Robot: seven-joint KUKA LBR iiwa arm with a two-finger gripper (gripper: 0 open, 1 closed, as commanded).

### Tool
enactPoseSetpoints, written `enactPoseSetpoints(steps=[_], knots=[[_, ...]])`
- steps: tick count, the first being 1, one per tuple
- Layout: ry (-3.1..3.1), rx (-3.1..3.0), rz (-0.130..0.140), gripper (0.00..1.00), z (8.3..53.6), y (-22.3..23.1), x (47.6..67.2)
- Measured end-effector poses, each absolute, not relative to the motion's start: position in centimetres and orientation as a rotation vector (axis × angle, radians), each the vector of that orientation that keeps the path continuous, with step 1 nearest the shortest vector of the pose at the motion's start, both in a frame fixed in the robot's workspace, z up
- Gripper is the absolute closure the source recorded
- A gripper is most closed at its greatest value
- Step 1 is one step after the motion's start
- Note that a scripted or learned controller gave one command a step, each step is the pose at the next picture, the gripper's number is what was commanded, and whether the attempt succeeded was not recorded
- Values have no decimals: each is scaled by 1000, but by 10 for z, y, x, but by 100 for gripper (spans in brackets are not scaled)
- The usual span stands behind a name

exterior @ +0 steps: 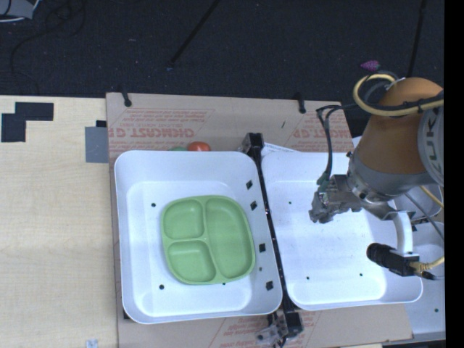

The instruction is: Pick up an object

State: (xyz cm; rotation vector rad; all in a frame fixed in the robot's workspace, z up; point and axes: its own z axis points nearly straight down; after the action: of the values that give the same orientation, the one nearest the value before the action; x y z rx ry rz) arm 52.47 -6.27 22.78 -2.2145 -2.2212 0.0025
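grey robot arm hangs its pincer over the right white bin; pincer grip cannot be told. pale green three-compartment plastic plate lies flat in the left white bin, well apart, likely awaiting pickup.

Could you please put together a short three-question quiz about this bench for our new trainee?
1. True or false: the green divided plate lies in the left bin.
2. How many compartments does the plate have?
3. The gripper is over which bin? A) the left bin B) the right bin C) neither

Key: 1 true. 2 three. 3 B.
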Motion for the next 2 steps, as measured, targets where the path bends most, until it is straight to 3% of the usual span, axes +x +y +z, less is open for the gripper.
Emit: enactPoseSetpoints(steps=[2], knots=[[-2222, -2214, 4, 100, 217, 37, 524]])
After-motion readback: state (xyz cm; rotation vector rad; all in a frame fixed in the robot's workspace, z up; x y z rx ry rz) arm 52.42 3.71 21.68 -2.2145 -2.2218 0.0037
